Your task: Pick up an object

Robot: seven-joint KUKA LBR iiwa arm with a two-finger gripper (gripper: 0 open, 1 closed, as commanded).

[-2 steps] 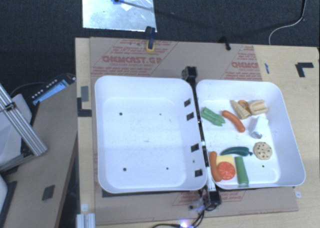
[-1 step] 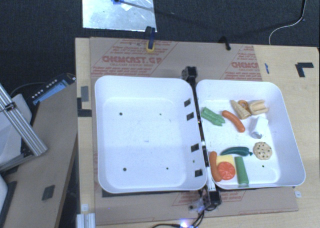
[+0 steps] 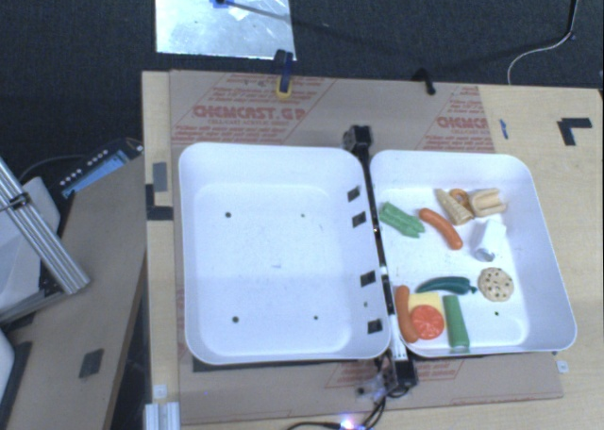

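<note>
A: Where are the things to be picked?

B: All in the right bin (image 3: 543,258). Along its far side lie a tan bread piece (image 3: 454,205) and a pale bun (image 3: 488,201), just beside each other. Below them an orange sausage (image 3: 442,228) lies at a slant, with a green pod (image 3: 400,220) to its left, near the bin's inner wall.

A: And the middle?

B: A small white-and-grey piece (image 3: 481,239); I cannot tell what it is. Nearer the camera there is a round cookie (image 3: 495,284), and just left of it a dark green pepper (image 3: 445,284) lying crosswise.

A: What about the near corner?

B: A cluster. A red tomato slice (image 3: 427,323) rests on a yellow cheese slice (image 3: 426,303), an orange carrot (image 3: 403,308) touches them on the left, and a green cucumber (image 3: 456,322) lies lengthwise on the right.

A: The other bin?

B: The left bin (image 3: 274,249) sits edge to edge with the right one, black clips (image 3: 362,221) running down the seam. Both stand on a printed cardboard sheet (image 3: 255,107) on the table (image 3: 94,258). Beyond it a shiny foil sheet (image 3: 225,4) lies on dark carpet, and a yellow clamp (image 3: 282,86) grips the cardboard's far edge.
</note>
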